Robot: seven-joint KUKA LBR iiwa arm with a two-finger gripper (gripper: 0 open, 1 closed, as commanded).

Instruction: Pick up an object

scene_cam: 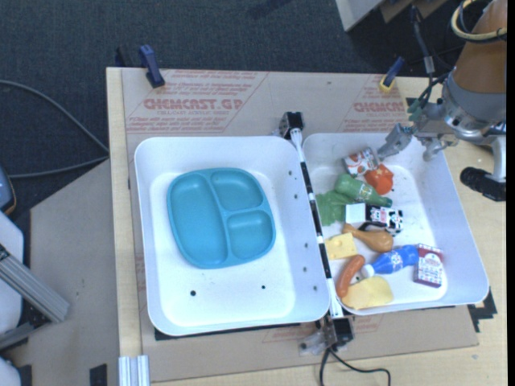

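Toys crowd the right bin [463,215]: nearest the gripper [418,139], whose two fingers stand spread and bare, is a small orange ball [381,180] beside a green bottle [356,189]. Ball probably light, stiff, slick (it could roll away); pinching across its middle seems safest.

Even, bright overhead light, soft shadows, slightly grainy and soft.
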